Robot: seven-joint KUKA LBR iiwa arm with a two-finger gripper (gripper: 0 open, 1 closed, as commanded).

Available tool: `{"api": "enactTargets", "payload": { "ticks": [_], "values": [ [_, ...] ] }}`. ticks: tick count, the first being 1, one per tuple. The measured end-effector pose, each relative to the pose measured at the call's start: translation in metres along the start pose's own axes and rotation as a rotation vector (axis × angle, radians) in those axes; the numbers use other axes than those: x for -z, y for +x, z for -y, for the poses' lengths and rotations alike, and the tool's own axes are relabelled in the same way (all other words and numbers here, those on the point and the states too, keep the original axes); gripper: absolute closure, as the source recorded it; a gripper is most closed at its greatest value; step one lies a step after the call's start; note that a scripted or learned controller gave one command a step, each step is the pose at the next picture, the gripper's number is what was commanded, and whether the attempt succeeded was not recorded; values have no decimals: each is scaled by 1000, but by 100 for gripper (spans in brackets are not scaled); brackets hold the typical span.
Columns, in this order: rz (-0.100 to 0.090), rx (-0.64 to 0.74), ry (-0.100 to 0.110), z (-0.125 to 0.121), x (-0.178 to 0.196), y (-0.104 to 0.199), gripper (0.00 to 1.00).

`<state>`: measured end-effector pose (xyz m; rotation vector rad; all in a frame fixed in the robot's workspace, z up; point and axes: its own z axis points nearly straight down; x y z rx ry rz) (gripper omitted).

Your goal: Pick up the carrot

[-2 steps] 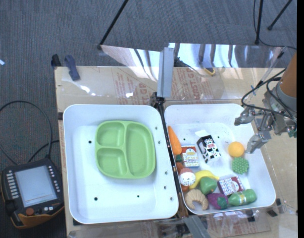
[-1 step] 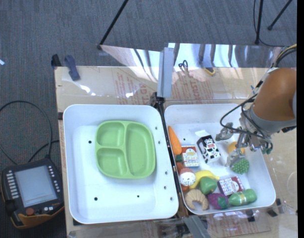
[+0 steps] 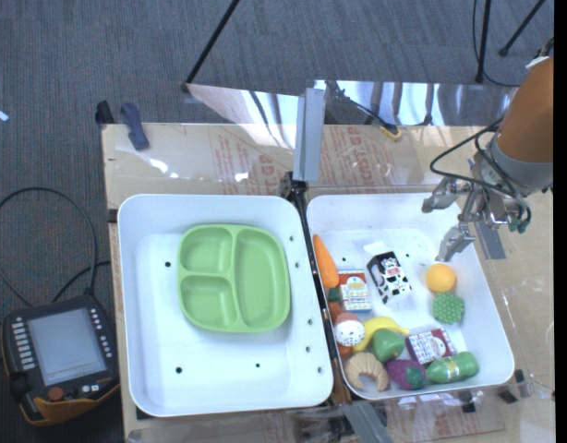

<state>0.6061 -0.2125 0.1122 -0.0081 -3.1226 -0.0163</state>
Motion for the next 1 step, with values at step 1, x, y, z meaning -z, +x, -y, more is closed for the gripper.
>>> {"api": "enactTargets", "payload": {
  "ticks": [1],
  "values": [
    [48,-39,16,-4,45,-4,0]
  ]
}}
